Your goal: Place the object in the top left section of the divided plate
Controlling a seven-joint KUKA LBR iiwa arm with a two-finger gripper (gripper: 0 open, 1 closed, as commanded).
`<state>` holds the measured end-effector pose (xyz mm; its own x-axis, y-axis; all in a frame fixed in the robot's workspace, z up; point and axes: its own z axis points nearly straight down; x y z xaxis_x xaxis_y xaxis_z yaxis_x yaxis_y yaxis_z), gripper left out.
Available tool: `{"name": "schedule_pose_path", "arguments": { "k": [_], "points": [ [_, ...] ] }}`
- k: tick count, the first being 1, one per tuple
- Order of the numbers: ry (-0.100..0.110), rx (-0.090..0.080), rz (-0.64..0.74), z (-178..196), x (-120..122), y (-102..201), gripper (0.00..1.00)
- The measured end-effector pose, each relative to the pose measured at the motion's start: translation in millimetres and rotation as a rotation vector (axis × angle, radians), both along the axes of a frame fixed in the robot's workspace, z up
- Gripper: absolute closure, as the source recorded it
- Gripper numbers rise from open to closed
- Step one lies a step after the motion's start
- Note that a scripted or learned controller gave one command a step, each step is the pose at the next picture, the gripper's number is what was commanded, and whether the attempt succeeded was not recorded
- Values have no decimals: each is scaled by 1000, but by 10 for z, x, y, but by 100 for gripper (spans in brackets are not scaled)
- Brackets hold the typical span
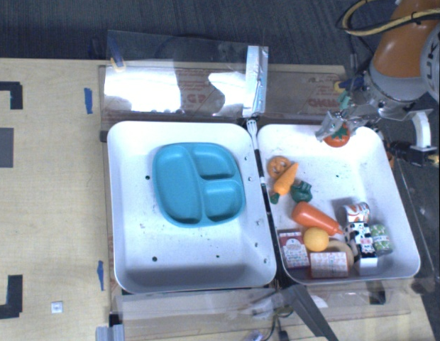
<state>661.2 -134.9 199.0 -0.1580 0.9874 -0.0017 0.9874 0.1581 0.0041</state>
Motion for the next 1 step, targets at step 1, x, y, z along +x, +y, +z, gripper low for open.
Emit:
{"name": "schedule_pose_path", "arguments": {
  "k": [1],
  "points": [
    [6,2,157,-355,-586,252,100]
  ]
}}
